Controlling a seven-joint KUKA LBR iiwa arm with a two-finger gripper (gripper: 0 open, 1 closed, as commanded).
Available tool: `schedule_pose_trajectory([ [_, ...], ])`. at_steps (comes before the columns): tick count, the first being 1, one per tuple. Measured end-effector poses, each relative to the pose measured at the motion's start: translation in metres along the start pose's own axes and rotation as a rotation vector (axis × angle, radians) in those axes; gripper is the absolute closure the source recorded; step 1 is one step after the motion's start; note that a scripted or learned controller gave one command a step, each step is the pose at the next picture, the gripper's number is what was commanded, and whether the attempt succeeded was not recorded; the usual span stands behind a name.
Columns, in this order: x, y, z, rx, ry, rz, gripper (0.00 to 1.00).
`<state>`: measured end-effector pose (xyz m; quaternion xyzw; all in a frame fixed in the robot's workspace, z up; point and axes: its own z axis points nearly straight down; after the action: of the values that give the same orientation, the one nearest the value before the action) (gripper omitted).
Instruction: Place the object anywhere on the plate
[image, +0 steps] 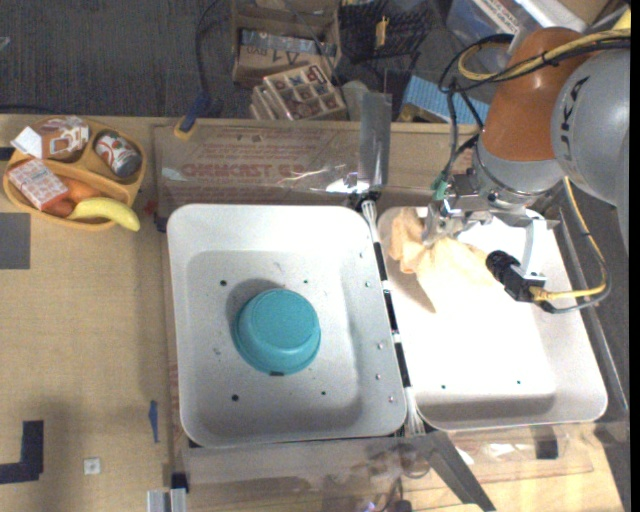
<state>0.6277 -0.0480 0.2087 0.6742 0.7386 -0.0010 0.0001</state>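
Camera view: gripper (440, 226) low in right bin (520, 380), over a pale cloth-like object (440, 262); can't tell finger state. Teal plate (278, 330) sits in left bin (200, 240). Transfer not done yet.

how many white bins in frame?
2. Left bin holds the teal plate; right bin holds a pale cloth, with the claw over it. The arm hides part of the right bin.

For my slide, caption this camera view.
KUKA arm's hand over cream cloth in right bin; teal plate waits in left bin.
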Motion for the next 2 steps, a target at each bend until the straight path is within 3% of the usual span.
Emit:
schedule_pose_trajectory([
  [1,0.001,0.001,-0.016,-0.004,-0.001,-0.003,1.00],
  [2,0.054,0.011,-0.010,-0.001,0.001,-0.404,1.00],
])
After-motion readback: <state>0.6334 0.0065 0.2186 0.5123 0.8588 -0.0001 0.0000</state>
